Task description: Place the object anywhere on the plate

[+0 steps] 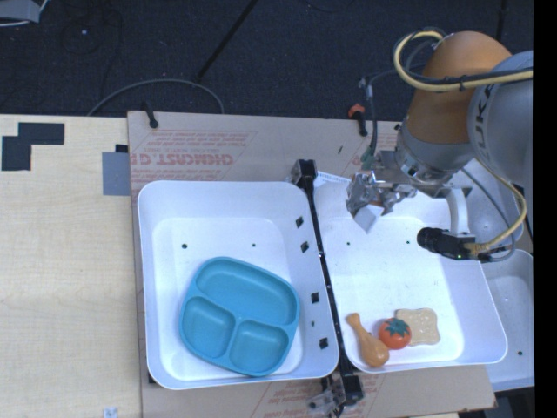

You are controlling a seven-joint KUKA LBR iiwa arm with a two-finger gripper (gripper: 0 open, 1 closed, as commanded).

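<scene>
A blue plate with three compartments lies in the left bin, toward its front. In the right bin, near the front edge, lie a tan chicken drumstick, a red tomato and a slice of toast, close together. My gripper hangs over the far left part of the right bin, well away from the three food items. Nothing shows between its fingers.
A black divider runs between the two bins. The arm's orange band and grey body stand over the right bin's far right corner. A black cable plug sticks out over the right bin. Cardboard lies under both bins.
</scene>
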